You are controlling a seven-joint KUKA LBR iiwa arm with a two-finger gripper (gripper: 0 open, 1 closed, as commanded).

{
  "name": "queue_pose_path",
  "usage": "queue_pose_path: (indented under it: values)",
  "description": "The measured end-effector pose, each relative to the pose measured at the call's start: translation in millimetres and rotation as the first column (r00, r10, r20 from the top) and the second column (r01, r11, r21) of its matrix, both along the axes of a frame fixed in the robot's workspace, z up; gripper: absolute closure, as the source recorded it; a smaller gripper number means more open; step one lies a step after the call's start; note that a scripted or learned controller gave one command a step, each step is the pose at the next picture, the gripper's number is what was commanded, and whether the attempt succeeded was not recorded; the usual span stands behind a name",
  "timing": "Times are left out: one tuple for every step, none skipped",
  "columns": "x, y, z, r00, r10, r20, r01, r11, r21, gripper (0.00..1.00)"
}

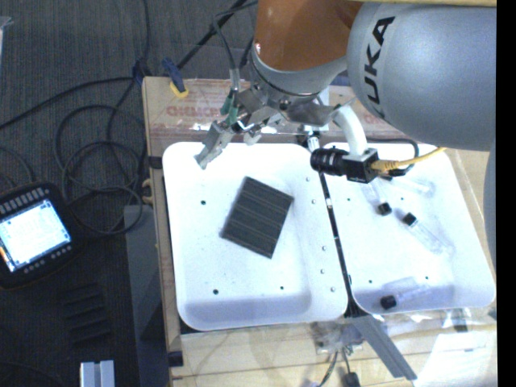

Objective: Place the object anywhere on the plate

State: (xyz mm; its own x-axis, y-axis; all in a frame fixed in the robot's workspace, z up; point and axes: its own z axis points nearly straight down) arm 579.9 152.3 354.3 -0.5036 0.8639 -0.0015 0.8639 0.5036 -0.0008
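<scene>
1. The gripper (pixel 208 153) hung over the far left corner of the left bin (pixel 193 297). Whether its fingers were apart or together could not be told from this view, and nothing was seen between them.
2. The plate (pixel 258 216), a dark ribbed rectangle, lay flat in the middle of the left bin, near the gripper but apart from it.
3. The objects lay in the right bin (pixel 476 289), well apart from the gripper: several clear tube-like pieces with black caps, one (pixel 401 293) near the front edge and another (pixel 422 228) further back.
4. These tubes looked light, stiff and smooth, so they would probably slip or roll easily. A hold across the middle of the body seemed safer than one on the small cap.
5. The grey arm (pixel 419 47) with its orange band (pixel 298 22) covered the far side of both bins.
</scene>
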Motion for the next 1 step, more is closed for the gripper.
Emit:
queue_pose_path:
  values:
    - [13.8,53.0,-39.3,0.877,0.481,0.000,-0.481,0.877,0.002,0.00]
